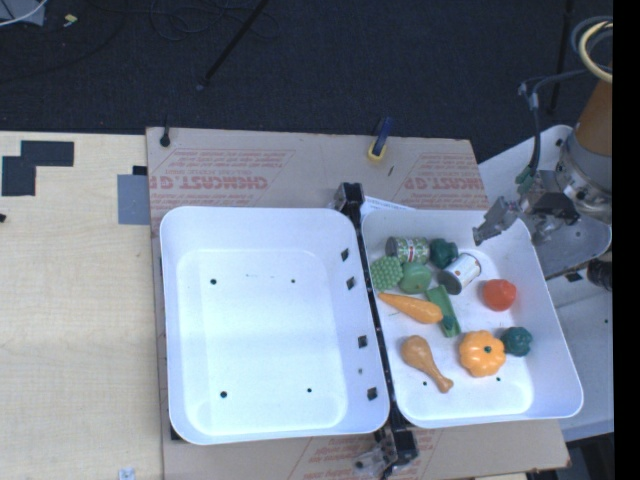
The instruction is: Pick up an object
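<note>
2 shallow white bins sit side by side on a cardboard sheet [300,168] in the middle of the frame. The left bin [200,238] shows only its white floor with a few small dark holes. The right bin [555,368] holds a cluster of toy foods.

At the upper part of the right bin lies a green can [408,249] on its side, with a silver can [461,269] just to its right. Below the green can are a knobbly green piece [386,272] and a smooth light-green piece [415,277]. An orange carrot [411,308] lies aslant under them, touching a dark green cucumber-like piece [445,311]. A red tomato [499,293] sits apart toward the right wall. Lower down are a drumstick [427,362], an orange pumpkin [481,354] and, just right of it, a dark green broccoli-like piece [517,341].

The gripper [515,218] hangs at the right of the frame, over the upper right corner of the right bin, above and right of the silver can. Its 2 grey fingers [492,223] are spread apart with nothing between them. The arm's orange band [597,118] shows near the upper right edge.

A blue and yellow clamp [379,140] sits on the cardboard's top edge.
</note>
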`<move>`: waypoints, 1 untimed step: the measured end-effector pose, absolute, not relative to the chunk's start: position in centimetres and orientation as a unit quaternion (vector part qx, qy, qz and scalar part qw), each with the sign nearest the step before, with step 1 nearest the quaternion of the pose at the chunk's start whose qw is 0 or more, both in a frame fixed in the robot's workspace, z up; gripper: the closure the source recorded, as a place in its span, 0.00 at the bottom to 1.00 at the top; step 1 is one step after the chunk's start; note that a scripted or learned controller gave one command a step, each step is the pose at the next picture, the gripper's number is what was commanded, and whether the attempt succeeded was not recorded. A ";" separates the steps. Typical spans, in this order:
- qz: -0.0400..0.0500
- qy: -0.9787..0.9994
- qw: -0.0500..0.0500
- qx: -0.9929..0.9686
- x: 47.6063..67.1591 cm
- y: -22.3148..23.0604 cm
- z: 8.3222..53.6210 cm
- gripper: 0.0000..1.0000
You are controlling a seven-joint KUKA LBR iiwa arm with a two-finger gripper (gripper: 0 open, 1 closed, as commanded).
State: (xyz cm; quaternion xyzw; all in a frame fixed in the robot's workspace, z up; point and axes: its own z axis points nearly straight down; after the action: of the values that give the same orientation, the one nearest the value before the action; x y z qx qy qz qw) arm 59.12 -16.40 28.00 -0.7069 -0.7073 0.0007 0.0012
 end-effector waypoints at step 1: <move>0.004 -0.708 0.008 -0.706 58.9 -13.7 11.0 0.00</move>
State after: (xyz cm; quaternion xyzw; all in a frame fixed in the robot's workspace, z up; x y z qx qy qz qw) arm 58.90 -13.67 10.97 -0.7063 -0.7079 0.0041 0.0078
